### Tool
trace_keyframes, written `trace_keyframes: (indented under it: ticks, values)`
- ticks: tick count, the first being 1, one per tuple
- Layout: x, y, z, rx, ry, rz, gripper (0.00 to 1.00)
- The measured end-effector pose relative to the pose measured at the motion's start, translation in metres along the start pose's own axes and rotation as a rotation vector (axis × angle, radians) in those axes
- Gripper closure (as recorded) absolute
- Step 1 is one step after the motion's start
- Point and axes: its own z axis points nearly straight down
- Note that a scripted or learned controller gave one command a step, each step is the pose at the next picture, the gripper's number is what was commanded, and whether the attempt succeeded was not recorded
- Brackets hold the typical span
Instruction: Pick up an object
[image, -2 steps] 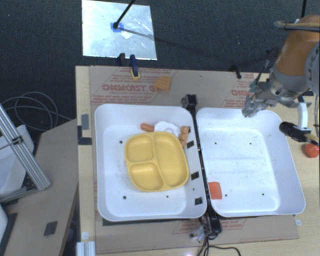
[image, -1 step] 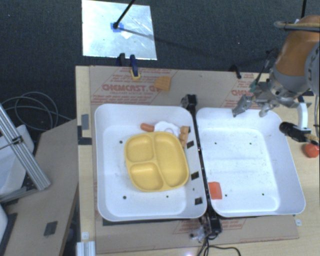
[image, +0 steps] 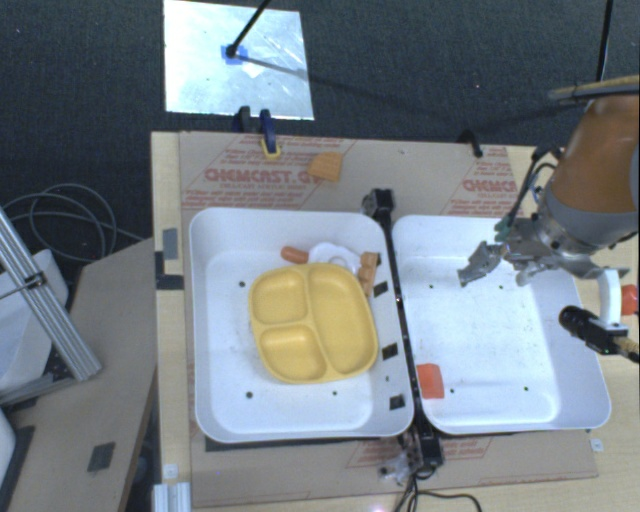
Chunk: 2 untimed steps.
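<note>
The end effector (image: 497, 262) hangs over the upper part of the right bin (image: 560, 405), reaching in from the right on the grey arm (image: 600, 160), and from here I cannot tell how it is set. Nothing lies right under it, just bare white floor. The nearest thing to grab is a small orange-red block (image: 429, 379), down at the lower left corner of that same bin, well apart from the end effector and tight against the bin's left wall. Over the divide, the left bin (image: 215, 400) holds a yellow compartment tray (image: 312, 322) lying flat in the middle. Above the tray sits a small orange sausage-shaped piece (image: 295, 255) beside a white piece (image: 332, 255), and a tan block (image: 369, 268) sits at the tray's upper right corner, near the bin's right wall. On the table (image: 420, 170) beyond the bins rests a tan wedge (image: 326, 166).
</note>
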Motion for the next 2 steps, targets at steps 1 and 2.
trace_keyframes:
  ticks: [1, 2]
  values:
    - [-0.067, -0.057, -0.073, -0.006, -0.003, 0.002, 0.00]
    - [0.007, -0.076, -0.058, -0.006, -0.001, -0.004, 0.00]
